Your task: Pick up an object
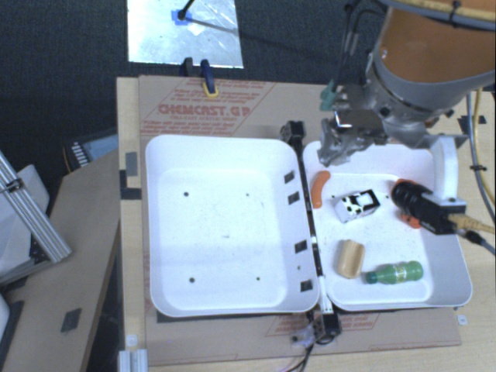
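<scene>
Dark carpeted floor (62, 37) surrounds the bench (129, 239); a shiny metal sheet (155, 29) lies beyond it, an aluminium rail (31, 215) at left.

We see two white bins, and the left bin (217, 231) has tiny dark dots on it. In the right bin (457, 285) we see an orange sausage shape (319, 188), a white block with black spots (356, 204), a light tan roll (349, 258) and a green bottle (395, 272). The cardboard (256, 99) is brown with red letters. The shiny sheet (155, 29) is silver with a bit of blue tape (180, 16). The arm's band (434, 22) is orange.
</scene>
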`<state>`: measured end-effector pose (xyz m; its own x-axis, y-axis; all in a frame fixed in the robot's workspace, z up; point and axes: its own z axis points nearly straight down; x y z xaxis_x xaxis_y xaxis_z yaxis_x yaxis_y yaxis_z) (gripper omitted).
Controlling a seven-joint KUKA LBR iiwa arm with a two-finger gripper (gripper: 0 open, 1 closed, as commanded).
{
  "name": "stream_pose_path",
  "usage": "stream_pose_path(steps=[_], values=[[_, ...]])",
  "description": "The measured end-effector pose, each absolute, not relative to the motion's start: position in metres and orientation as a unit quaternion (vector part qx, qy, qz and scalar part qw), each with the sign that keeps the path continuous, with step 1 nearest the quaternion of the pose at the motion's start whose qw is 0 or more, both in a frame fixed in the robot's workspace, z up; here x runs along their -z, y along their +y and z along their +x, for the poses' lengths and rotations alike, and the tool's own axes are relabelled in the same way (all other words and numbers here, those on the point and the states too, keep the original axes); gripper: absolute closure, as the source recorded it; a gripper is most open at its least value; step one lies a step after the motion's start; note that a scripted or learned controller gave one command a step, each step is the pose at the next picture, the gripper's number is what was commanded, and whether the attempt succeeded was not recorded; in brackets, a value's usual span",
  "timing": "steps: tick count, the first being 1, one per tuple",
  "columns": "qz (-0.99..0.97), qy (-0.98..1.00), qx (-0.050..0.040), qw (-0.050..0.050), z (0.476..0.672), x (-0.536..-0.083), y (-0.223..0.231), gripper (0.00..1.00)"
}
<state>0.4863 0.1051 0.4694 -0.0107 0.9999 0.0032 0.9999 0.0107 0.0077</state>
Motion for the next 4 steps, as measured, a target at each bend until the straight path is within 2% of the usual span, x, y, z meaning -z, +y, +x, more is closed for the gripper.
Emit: stream_pose_path(steps=[1,2,3,4], values=[[0.704,0.71,-0.0037,0.001,0.487,-0.516,0.149,1.0],[0.705,0.71,0.0005,0.0,0.544,-0.465,0.187,1.0],[0.704,0.71,-0.0038,0.001,0.545,-0.513,0.237,1.0],[0.707,0.707,-0.0007,0.001,0.577,-0.493,0.234,1.0]])
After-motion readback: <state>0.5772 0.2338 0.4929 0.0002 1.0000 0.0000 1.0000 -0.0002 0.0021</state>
